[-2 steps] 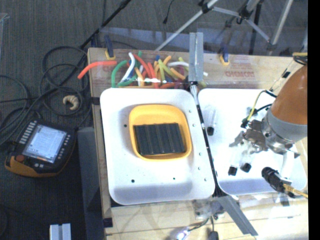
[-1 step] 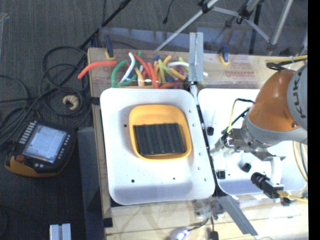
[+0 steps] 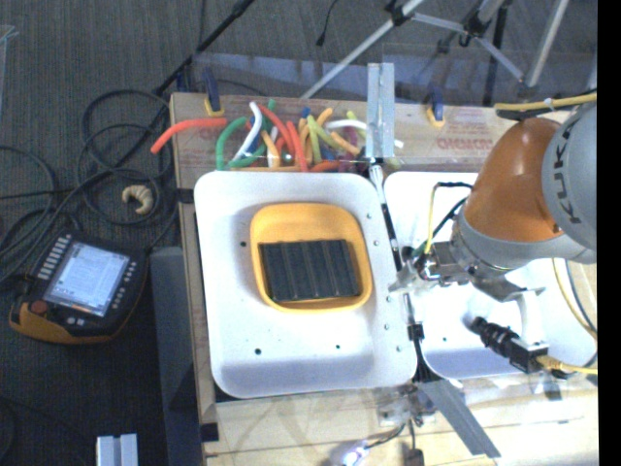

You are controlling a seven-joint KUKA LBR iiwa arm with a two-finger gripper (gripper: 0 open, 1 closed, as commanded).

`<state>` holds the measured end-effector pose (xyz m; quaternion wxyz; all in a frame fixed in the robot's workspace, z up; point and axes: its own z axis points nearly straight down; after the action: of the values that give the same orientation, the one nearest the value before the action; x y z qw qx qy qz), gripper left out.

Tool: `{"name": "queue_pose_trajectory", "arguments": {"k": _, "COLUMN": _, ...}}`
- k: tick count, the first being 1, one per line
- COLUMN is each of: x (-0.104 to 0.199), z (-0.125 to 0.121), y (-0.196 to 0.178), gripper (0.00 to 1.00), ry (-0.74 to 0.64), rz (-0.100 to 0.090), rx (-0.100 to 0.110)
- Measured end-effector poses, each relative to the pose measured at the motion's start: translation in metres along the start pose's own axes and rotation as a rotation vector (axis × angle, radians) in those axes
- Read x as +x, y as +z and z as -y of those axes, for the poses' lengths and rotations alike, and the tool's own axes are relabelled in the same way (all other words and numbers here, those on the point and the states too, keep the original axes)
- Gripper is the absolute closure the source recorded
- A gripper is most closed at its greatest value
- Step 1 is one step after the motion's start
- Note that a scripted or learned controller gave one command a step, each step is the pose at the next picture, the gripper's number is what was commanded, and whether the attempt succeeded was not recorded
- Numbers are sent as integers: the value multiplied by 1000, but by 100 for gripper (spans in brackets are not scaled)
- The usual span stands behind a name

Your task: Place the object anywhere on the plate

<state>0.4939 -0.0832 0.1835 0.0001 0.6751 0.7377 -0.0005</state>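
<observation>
Yellow plate (image 3: 310,223) sits in the middle of the left white bin (image 3: 291,357), square with rounded corners, and a dark ribbed rectangular object (image 3: 309,269) lies flat on it, covering most of its lower part and reaching close to its front rim. The grey arm (image 3: 529,197) with its orange band comes in from the right and hangs over the right bin (image 3: 466,357), with its wrist close to the divider between the two bins. Whether the jaws (image 3: 419,265) are released or clenched I cannot tell, since the wrist and cabling hide them from above. Along the back edge of the wooden desk (image 3: 291,425) lies a tangle of coloured tubes (image 3: 281,136). On the dark floor to the left rests a teach pendant (image 3: 82,284) with a lit screen.
</observation>
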Motion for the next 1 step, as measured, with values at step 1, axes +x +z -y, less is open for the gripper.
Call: {"name": "queue_pose_trajectory", "arguments": {"k": 1, "x": 26, "z": -55, "y": 0, "gripper": 100, "ry": -124, "rz": -1, "rx": 1}}
